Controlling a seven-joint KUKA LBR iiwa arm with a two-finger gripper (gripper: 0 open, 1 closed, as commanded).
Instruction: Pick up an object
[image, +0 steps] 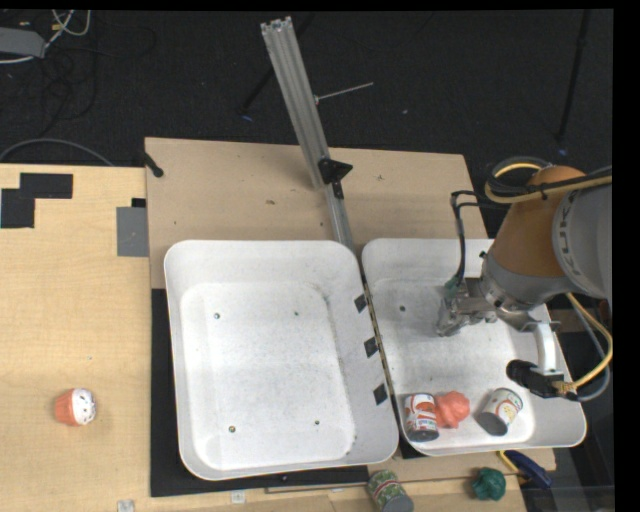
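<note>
Two bins: left bin (265, 350) and right bin (425, 280), touching side by side.
Right bin holds three things: red-and-white can (421, 416), red lump (453, 408), tipped can (499, 410), all along its near edge.
Gripper (455, 318): low over right bin's middle, well apart from them; finger spread cannot be told.
Outside bins: one red-and-white ball (75, 407), one green can (386, 489), one green lump (488, 484).

One fixed camera looks down on me from above the counter (250, 190) at a slant, far enough back to take in both white bins (the left bin (262, 262) and the right bin (420, 262) side by side). My arm (560, 240) enters from that view's right, and dark floor lies beyond the counter's far edge.
</note>
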